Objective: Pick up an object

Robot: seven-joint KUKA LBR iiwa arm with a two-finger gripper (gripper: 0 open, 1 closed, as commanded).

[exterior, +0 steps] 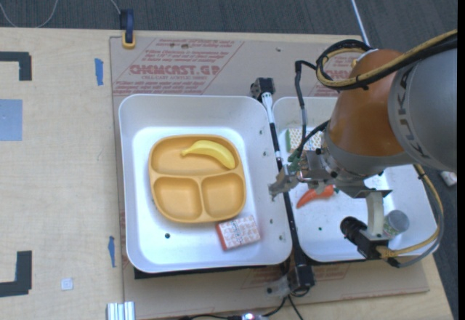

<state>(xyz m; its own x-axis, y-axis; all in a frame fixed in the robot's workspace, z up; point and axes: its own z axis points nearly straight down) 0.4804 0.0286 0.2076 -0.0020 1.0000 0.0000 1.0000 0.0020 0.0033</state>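
Grey arm (396,118) with its orange band hides most of the right bin (418,235). Its hand (309,179) hangs by an orange object (317,196); I cannot tell its state.

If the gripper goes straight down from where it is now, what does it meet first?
Probably the orange carrot-like object in the right bin, which lies just under the gripper. Depth is hard to judge from above, so it may instead meet the bin floor beside it.

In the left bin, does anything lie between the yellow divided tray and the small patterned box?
No. In the camera view the small red-and-white patterned box sits right at the lower right corner of the yellow divided plastic tray, apparently touching it.
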